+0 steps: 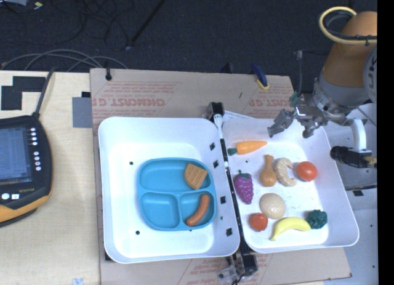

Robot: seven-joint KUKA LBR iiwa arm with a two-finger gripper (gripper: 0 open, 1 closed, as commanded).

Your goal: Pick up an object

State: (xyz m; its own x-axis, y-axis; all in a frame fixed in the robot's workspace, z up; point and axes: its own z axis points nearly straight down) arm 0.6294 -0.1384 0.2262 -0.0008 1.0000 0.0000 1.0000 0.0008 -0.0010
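Fixed overhead camera, slanted down over both bins point(117, 148)

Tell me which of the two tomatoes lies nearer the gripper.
The tomato by the right bin's far right side, next to the mushroom, lies nearer the gripper. The other tomato sits toward the near edge, beside the banana.

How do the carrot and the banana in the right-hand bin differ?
The carrot is orange with a green tip; the banana is yellow. The carrot lies straight near the bin's far edge, the banana curves near the front edge. Both are toy foods lying flat in the same white bin.
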